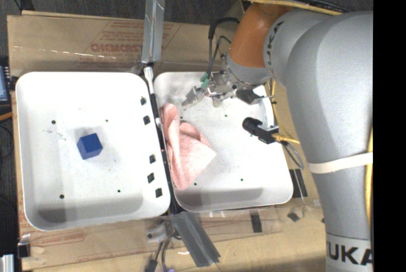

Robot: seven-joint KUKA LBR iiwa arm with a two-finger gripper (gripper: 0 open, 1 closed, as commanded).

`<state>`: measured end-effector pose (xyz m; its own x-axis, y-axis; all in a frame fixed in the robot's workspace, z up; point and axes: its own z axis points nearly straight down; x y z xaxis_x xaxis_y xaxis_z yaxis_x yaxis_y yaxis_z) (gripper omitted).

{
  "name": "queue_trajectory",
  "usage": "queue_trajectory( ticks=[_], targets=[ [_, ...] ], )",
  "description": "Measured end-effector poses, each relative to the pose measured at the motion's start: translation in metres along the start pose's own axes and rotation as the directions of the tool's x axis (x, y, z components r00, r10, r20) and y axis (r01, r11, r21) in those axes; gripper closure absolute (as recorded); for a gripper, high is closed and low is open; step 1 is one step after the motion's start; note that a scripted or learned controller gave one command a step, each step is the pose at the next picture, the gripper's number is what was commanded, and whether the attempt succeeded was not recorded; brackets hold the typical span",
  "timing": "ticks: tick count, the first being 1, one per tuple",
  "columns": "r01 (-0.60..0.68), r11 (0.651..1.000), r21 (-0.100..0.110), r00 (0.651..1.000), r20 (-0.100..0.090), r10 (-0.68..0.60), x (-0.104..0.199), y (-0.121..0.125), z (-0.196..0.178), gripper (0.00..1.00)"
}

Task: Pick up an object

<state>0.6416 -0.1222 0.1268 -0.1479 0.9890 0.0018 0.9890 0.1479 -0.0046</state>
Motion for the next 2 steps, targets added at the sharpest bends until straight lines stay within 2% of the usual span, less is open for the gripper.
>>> queue_trajectory(
  ticks=[1, 2],
  targets=[
    [0.004, 1.000, 0.002, 1.000, -0.001, -0.004, 0.0011, 0.0004, -0.0100, 1.00],
    [0.004, 1.000, 0.002, 1.000, -0.001, -0.004, 0.0011, 0.0004, -0.0100, 0.00]
  ],
)
